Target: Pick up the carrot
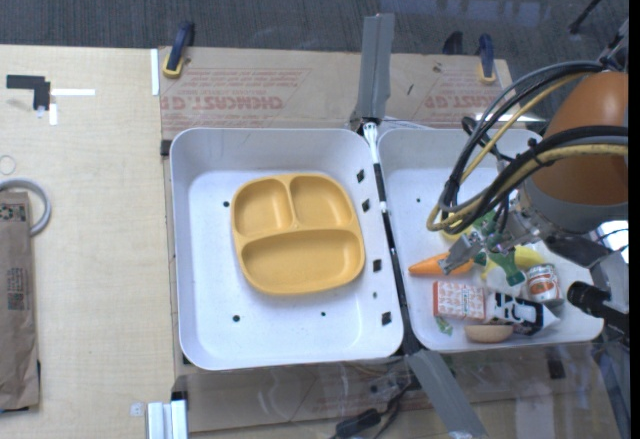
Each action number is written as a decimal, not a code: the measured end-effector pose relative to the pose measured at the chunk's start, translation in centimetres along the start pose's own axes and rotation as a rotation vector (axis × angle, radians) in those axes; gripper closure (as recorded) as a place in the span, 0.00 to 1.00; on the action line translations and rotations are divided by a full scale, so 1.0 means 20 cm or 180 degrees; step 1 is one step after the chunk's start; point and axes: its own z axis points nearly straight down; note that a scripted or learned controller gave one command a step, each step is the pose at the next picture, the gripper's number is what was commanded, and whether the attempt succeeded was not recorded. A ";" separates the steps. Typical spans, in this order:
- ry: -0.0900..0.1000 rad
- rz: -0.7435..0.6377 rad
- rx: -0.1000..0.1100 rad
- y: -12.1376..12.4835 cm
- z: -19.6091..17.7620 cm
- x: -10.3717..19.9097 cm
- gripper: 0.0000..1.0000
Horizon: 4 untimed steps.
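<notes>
The carrot [432, 266] lies in the right bin [400, 189], on the left part of its floor, tapered end pointing toward the divider between the two bins and its thicker end tucked under the gripper [468, 255]. The arm [590, 142] comes in from the right edge of the camera view, its orange band rounded and high above the bin's right side, with the wrist bent down and leftward so the tool reaches the carrot's thick end. A bundle of black and yellow cables [490, 162] loops from the wrist up and back over the bin. The gripper sits right at the carrot — touching or just over it — but whether the carrot is clasped cannot be told here.

Just to the right of the carrot lies a cluster of other things: a red-and-white carton [458, 301], a small can [541, 282], a yellow-green piece [522, 257] and a tan rounded item [488, 332] near the front wall.

The left bin [185, 257] holds a yellow divided plate [297, 233] with three compartments, lying flat near its middle — well apart from the carrot.
</notes>
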 end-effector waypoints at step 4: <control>-0.0017 -0.0598 -0.0017 0.23 0.44 -0.61 1.00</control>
